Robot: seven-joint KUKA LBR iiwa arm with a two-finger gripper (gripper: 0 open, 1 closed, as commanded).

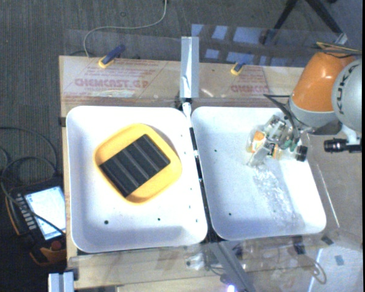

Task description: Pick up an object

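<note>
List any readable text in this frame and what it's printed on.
"CHEMCAST GP": faint red print on the clear sheet behind the left bin.
Red print on the sheet behind the right bin: too blurred to read.
Screen of the device on the floor: too small to read.

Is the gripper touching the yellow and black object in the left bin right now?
Apart. The camera view shows the gripper over the right bin, with the divider between it and the yellow object.

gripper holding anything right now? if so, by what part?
Cannot tell. The gripper is over the right bin; the yellow and black object lies untouched in the left bin.
</note>
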